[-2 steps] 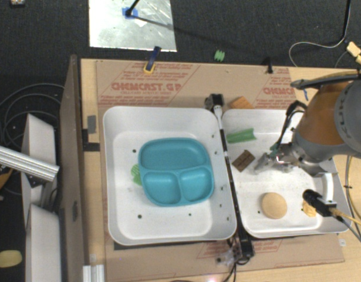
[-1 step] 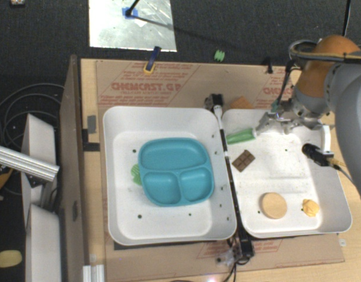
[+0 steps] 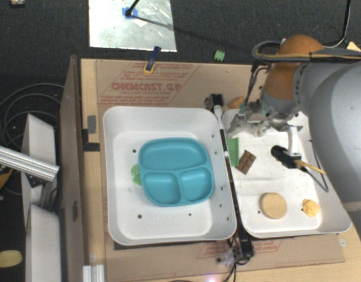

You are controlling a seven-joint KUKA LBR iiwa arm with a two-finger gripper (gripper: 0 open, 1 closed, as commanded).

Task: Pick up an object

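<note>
My gripper (image 3: 248, 124) hangs low over the far left part of the right bin (image 3: 330, 219), under the grey arm and its orange band. Just in front of it lie a green stick (image 3: 233, 150) along the bin's left wall and a brown ridged block (image 3: 246, 161). Nearer the front rest a round tan disc (image 3: 273, 205) and a small yellow lump (image 3: 310, 207). A bit of something orange (image 3: 234, 103) peeks out behind the gripper at the bin's far corner. I see nothing between the gripper's tips.
The left bin (image 3: 118, 216) holds a blue divided plate (image 3: 175, 170) with a green scrap (image 3: 135, 171) sticking out at its left edge. A ridge (image 3: 227, 175) separates the two bins. The arm's bulk covers the right bin's far right side.
</note>
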